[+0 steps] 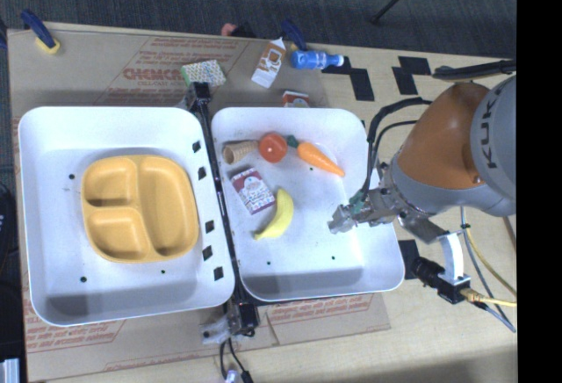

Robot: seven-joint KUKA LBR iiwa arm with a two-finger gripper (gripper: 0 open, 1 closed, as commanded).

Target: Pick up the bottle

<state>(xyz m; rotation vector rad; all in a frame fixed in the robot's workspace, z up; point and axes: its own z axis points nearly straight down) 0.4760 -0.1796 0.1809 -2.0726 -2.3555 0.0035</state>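
Observation:
A small blue bottle (312, 60) lies on its side on the cardboard behind the right bin (351, 122), outside both bins. My gripper (345, 217) hangs low over the right side of the right bin, close to its right wall. It is well in front of the bottle and apart from it. The nearest objects to the gripper are a banana (277, 215) on its left and a carrot (318, 159) behind it; it touches neither.
The right bin also holds an ice-cream cone (239, 150), a red ball (272, 147) and a red box (253, 191). A yellow divided plate (140, 204) lies in the left bin (35, 135). A small carton (269, 63) and a green packet (204, 71) lie near the bottle.

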